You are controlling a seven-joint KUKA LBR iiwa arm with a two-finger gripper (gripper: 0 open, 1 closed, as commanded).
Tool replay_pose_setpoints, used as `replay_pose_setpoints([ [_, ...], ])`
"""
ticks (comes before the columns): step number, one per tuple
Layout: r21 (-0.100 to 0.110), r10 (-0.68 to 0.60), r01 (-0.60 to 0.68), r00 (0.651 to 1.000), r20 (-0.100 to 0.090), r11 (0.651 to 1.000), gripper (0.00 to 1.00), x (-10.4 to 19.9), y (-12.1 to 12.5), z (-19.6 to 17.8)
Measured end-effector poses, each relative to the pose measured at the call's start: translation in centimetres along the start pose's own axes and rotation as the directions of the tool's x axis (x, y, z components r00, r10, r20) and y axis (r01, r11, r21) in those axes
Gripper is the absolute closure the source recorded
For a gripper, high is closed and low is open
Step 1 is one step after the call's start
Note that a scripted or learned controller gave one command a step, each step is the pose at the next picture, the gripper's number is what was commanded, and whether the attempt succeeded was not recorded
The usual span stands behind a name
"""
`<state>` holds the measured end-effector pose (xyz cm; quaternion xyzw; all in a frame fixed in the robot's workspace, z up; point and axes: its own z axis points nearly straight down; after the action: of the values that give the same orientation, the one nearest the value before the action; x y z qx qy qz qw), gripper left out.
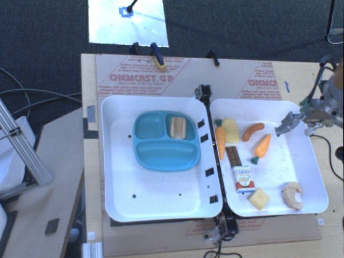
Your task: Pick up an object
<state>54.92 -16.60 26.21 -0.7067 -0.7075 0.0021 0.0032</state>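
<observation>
The right bin (312, 165) holds several toy foods: an orange sausage (253, 131), a carrot (263, 145), a thin carrot (220, 142) along the left wall, a yellow fruit (231, 130), a brown chocolate bar (233, 156), a small red and white carton (243, 178), a yellow cheese block (258, 199) and a pale croissant (293, 195). My gripper (285, 125) hovers over the bin's upper right part, right of the sausage and carrot and apart from them. Nothing shows in it.
In the left bin (118, 187) lies a blue divided plate (161, 152) with a bread slice (178, 127) in its upper right compartment. A black divider (209, 144) separates the bins. Cables run along the right bench edge.
</observation>
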Motion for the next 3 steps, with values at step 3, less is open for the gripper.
replay_pose_setpoints([
  [3, -0.004, 0.0, 0.0, 1.0, 0.0, 1.0, 0.0, 0.7, -0.7, 11.5],
])
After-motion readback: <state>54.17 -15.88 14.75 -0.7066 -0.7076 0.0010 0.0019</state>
